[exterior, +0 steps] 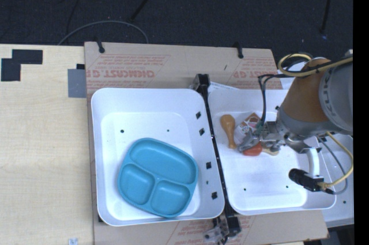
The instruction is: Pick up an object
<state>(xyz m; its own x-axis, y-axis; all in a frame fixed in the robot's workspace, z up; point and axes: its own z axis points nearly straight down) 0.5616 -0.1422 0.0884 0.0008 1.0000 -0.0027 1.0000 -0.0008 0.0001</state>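
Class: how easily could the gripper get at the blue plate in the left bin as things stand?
Probably yes. The blue plate lies alone and uncovered in the left bin. The gripper is low in the right bin, so the arm must lift over the divider between them.

lab | robot arm (314, 102) over white bins (109, 117) (loose cables (104, 25) behind)
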